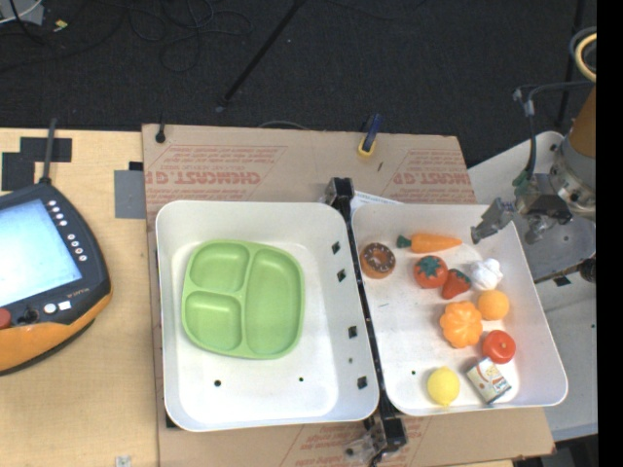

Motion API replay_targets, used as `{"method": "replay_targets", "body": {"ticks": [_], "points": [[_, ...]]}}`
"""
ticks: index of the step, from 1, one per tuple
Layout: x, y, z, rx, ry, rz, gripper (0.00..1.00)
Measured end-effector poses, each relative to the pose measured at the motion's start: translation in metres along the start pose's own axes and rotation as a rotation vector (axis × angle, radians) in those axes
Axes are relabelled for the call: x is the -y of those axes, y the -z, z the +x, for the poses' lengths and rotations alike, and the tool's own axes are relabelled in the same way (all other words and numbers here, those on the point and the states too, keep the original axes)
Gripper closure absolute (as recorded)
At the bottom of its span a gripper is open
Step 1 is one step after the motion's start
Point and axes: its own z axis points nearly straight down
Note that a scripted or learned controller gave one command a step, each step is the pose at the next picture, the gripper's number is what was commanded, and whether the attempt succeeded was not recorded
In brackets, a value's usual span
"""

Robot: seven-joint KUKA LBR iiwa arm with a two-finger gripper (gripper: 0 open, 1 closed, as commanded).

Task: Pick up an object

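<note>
The end effector hangs by the right bin's far corner. I cannot tell its state. The toy carrot lies just left, pointing sideways.

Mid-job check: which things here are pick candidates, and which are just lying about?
Pick candidates, right bin: carrot, doughnut, tomato, strawberry, pumpkin, orange, lemon, small carton.

Lying about: green divided plate, left bin, teach pendant.
</note>
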Motion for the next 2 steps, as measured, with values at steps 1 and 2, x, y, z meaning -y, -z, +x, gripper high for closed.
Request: {"method": "replay_targets", "body": {"ticks": [1,2], "points": [[0.039,-0.152,0.045,-0.004,-0.003,0.017,0.00],[0.035,-0.134,0.040,0.003,-0.007,0.004,1.00]]}}
